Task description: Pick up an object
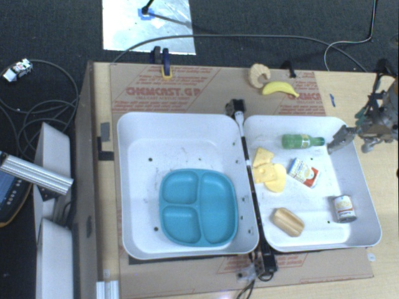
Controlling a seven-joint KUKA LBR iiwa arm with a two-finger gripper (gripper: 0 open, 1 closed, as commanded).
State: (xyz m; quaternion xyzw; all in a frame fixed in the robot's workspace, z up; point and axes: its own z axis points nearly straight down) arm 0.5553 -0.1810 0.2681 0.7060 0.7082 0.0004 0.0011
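Note:
The right bin (361, 167) holds a green bottle (302, 142) lying on its side, yellow cheese-like pieces (269, 170), a small red and white carton (303, 172), a small can (343, 208) and a tan bread roll (288, 222). My gripper (355, 141) hangs over that bin's far right edge, to the right of the bottle. Its fingers are spread open with nothing between them.
A blue divided plate (199, 205) lies in the left bin (143, 142). A banana (279, 89) and a beige object (259, 75) rest on the cardboard behind the bins. Cables run across the floor and over the bench's back edge.

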